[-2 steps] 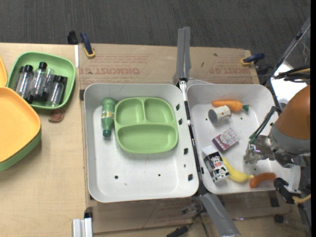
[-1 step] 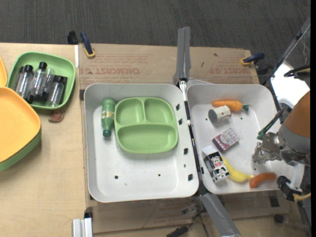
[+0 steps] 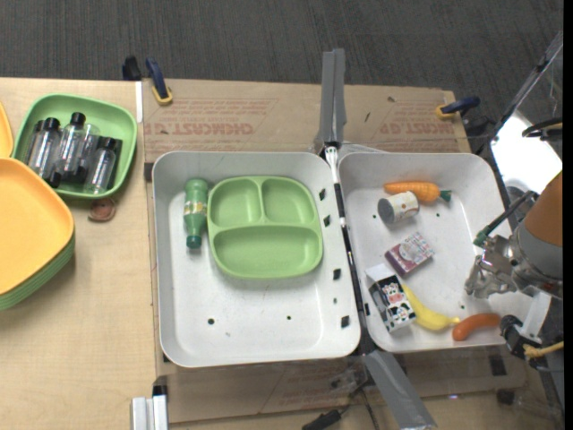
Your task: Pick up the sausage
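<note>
The sausage [image 3: 476, 326] lies in the right bin [image 3: 466, 173], at its near right corner, just beside the tip of a banana [image 3: 428, 315]. I see the end effector [image 3: 491, 274] at the bin's right wall, above and slightly right of the sausage, not touching it; I cannot tell its state. Further in the right bin I note a carrot [image 3: 413, 189], a small cup [image 3: 397, 207] and two small cartons [image 3: 409, 254]. The left bin [image 3: 170, 321] holds a green divided plate [image 3: 264, 227] and a green bottle [image 3: 194, 211].
</note>
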You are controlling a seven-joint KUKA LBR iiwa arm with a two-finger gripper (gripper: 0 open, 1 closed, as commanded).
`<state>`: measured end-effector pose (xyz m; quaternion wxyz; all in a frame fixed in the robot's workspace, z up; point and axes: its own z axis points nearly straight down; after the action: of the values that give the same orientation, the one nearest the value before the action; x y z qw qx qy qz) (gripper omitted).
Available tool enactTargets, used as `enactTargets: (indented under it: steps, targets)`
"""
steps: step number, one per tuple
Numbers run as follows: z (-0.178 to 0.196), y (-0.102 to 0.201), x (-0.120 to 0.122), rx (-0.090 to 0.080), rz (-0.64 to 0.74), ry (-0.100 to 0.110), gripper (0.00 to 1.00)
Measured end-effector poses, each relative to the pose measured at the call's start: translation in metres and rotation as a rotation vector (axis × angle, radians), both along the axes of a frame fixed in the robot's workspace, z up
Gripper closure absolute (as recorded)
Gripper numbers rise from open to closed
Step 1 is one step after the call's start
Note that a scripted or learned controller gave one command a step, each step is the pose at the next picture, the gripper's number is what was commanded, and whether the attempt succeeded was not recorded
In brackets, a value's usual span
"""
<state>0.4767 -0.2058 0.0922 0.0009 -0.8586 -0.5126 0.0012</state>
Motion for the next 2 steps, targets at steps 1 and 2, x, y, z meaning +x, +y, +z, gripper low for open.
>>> enactTargets:
  steps: [1, 2]
  targets:
    - [0.015, -0.005, 0.0, -0.001, -0.171, 0.001, 1.0]
    - [-0.002, -0.004, -0.001, -0.001, -0.45, 0.003, 1.0]
